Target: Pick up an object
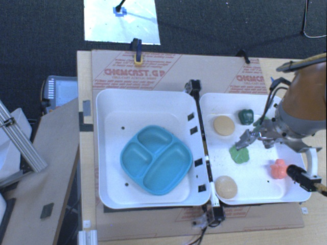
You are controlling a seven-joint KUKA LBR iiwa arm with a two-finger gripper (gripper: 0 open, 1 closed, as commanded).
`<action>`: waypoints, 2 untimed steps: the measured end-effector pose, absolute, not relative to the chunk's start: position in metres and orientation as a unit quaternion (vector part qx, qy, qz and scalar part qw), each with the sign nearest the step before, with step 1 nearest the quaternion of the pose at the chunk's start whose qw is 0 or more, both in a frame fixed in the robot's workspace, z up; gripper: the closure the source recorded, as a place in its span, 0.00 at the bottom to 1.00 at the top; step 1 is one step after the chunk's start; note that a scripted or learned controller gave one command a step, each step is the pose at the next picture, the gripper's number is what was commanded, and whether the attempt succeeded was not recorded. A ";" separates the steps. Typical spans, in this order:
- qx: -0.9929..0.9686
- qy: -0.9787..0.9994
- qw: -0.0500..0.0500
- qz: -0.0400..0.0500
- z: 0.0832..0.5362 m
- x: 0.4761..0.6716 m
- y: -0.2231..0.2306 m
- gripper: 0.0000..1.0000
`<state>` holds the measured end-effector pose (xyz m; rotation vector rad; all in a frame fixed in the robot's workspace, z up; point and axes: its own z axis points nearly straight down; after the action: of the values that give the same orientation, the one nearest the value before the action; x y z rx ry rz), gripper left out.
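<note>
Hovering: hand (243, 143) over light-green obj (239, 154), right bin (255, 190) | grip state: can't tell

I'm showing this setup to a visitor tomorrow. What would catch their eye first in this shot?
Probably the blue divided plate, lying alone in the left bin. Next, the grey arm with its orange band, reaching in from the right over the right bin, its gripper just above a light green object. Around that lie two tan discs, a dark green piece and an orange-pink one.
</note>
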<state>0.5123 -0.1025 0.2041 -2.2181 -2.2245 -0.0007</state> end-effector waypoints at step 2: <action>-0.706 -0.708 0.001 0.001 0.099 0.525 -0.101 0.00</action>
<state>0.5247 -0.1010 0.0990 -2.2173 -2.2213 0.0019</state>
